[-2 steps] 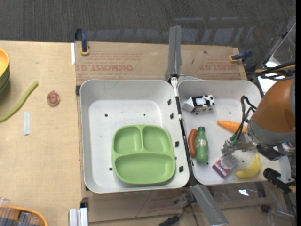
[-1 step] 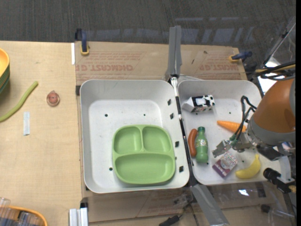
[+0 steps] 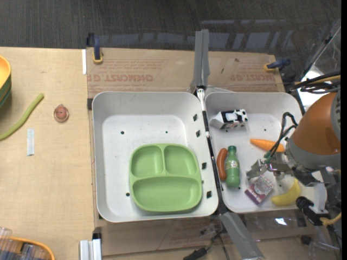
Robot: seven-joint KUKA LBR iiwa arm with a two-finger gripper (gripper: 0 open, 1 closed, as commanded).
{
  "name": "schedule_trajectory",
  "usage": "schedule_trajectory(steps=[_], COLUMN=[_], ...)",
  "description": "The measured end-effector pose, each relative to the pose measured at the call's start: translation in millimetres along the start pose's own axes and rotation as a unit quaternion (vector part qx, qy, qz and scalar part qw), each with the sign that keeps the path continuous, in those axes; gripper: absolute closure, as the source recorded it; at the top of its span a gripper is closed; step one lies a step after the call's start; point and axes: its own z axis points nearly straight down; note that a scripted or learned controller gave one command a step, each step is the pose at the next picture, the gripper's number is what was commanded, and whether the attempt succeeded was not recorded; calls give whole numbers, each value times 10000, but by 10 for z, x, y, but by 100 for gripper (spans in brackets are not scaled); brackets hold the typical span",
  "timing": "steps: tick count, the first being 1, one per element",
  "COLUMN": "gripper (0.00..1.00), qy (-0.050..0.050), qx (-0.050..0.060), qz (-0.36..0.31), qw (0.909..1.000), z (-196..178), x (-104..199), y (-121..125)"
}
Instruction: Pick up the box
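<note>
The metal gripper (image 3: 264, 168) hangs over a small glossy box (image 3: 259, 189) in the right bin (image 3: 260, 108); its grip state is unclear. A smooth green 3-compartment plate (image 3: 165, 177) fills the left bin (image 3: 108, 145).

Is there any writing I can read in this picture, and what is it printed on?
"CHEMCAST GP", or close to it, printed upside down and repeated on the brown paper sheet behind the bins; the last letters are unsure.
Green bottle label: too small to read.
Small box by the tool: print too blurred.
</note>
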Motion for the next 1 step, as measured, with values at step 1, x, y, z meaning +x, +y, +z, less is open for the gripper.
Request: schedule_trajectory(steps=[1], gripper=[0], qy=[-5], qx=[-4], qz=[53], qw=[10000], z=[-42], x=[-98], y=[9])
